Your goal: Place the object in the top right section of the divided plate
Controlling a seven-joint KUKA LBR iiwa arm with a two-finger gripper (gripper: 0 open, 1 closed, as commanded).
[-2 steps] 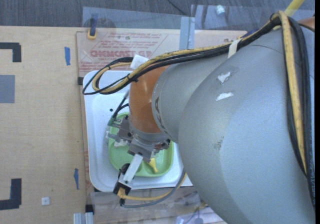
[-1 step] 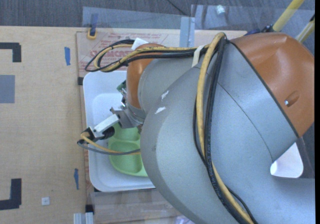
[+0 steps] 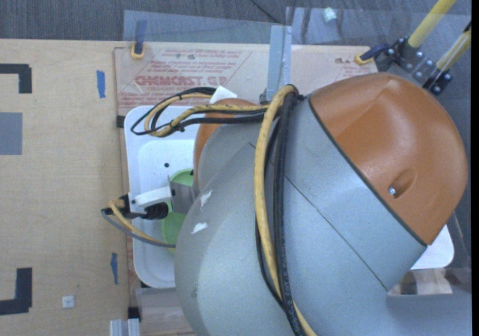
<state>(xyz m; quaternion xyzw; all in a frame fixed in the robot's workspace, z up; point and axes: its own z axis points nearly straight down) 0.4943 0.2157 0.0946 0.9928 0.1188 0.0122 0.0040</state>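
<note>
Grey metal and an orange band take up most of what can be seen: the arm (image 3: 314, 207) leans in from the right and hangs over the bins, hiding nearly everything beneath it. To its left a strip of one white bin (image 3: 142, 170) stays visible, resting on the pale wooden table (image 3: 60, 177). Yellow and black cables (image 3: 194, 114) loop across the far edge of that bin and run up over the arm. Just beside the arm's left flank, inside the bin, are slivers of green (image 3: 178, 181) and an orange curve (image 3: 200, 144) above them; these may be parts of the divided plate, but too little shows to be sure, and its sections cannot be made out. A small white and black fitting (image 3: 150, 203) sticks out to the left near the green.

Whether the jaws are apart or together I cannot tell, since the arm covers them. The object itself is hidden too, so where it lies is unknown. My guess is that the arm is working low over the plate, yet nothing visible confirms the placing is done.
</note>
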